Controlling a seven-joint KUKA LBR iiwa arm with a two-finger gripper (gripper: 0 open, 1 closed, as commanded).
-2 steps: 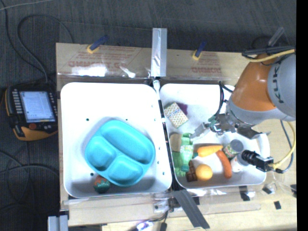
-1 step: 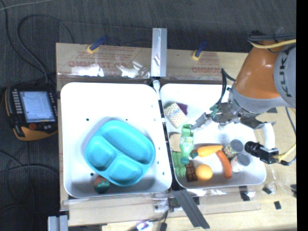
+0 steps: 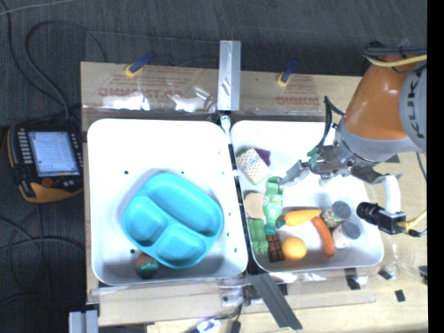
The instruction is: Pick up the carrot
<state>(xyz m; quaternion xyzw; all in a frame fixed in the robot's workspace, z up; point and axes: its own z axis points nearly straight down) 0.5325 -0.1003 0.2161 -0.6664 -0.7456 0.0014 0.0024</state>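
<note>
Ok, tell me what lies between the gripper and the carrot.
In the camera view, the stretch from the gripper down to the carrot holds bare white bin floor, then a yellow-orange toy vegetable lying beside the carrot.

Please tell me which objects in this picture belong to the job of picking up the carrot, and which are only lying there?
Belong to the job:
orange tapered toy carrot
two-finger gripper

Only lying there:
blue plastic divided tray
yellow-orange toy fruit
round orange ball
green bottle
</note>
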